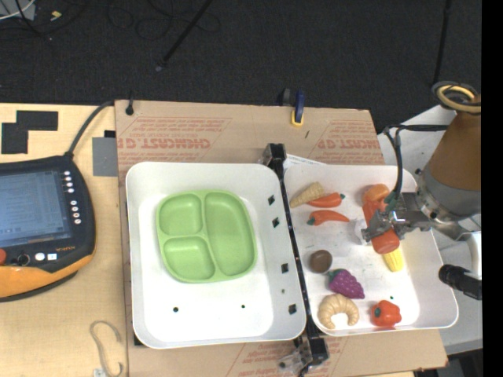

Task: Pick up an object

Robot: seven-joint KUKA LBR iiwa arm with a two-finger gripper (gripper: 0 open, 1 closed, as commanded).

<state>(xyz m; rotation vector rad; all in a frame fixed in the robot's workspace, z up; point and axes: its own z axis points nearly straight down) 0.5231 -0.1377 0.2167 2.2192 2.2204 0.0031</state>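
Note:
My gripper (383,228) hangs low over the right side of the right bin (428,289), coming in from the right. A red-orange toy (386,243) lies directly beneath its tip, touching a yellow corn piece (394,261). An orange toy (375,195) sits just behind the gripper. Two red chili-like pieces (326,200) (328,217) and a tan cone (306,194) lie at the bin's far left. Nearer the front are a brown ball (319,261), purple grapes (346,283), a croissant (338,310) and a small red pepper (385,313).
The left bin (204,316) holds a green divided plate (207,236). A black divider (287,242) separates the two bins. A teach pendant (39,226) lies on the bench at far left. A blue and yellow clamp (298,109) stands at the cardboard's back edge.

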